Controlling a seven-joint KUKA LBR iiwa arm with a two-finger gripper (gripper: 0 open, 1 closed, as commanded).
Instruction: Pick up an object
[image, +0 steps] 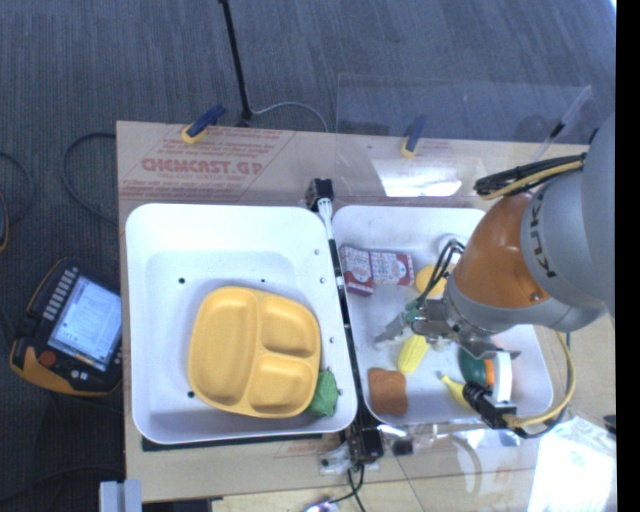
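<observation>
My gripper (413, 330) hangs low in the right bin (532, 388), open, its fingers spread to either side of a yellow corn-like piece (411, 354). The corn lies on the bin floor just below the fingertips and I see no grip on it. A brown-orange lump (388, 390) rests at the bin's front left. A red and white packet (375, 268) lies at the back left. A rounded yellow thing (429, 279) shows beside the wrist. A small yellow piece (455, 388) and a green and orange item (477, 368) lie partly under the arm.
The left bin (160, 260) holds a yellow divided tray (255, 350) with a green object (325, 393) poking out from under its right corner. The black divider rail (336, 270) runs between the bins. The arm's orange band (500, 265) covers the right bin's back right.
</observation>
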